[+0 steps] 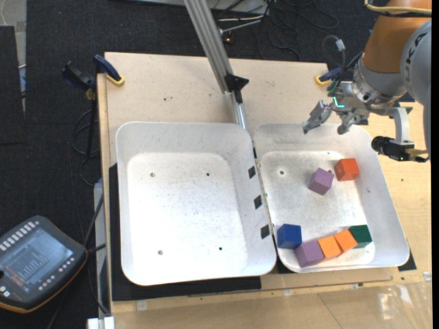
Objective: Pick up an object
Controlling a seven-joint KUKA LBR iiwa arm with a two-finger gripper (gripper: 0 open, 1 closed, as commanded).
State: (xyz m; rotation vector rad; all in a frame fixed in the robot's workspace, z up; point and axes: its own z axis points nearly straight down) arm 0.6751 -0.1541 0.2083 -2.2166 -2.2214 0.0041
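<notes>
The gripper [334,117] hangs over the far rim of the right bin [384,204], its two grey fingers spread apart with nothing between them. Behind it the wrist runs up into the orange band of the arm [398,33], reaching in from the right.

Below it, in the bin's upper half, sit a purple cube [321,181], tilted on the speckled white floor, and an orange cube [347,168] just beside it toward the right wall. Both stand well clear of the rim, with open floor around them. Along the near edge a row is packed tight: a blue cube [289,236], then a purple block [309,251], an orange block [330,245] and a green block [359,236], the last three touching and pressed toward the near wall.

The left bin [130,184] has rounded corners and a scuffed, dotted floor. Both bins rest on a pale wooden bench [178,88], clamped at its far corners. A metal pole [209,36] slants in from the top, and a teach pendant [34,262] lies on the dark carpet at lower left.
</notes>
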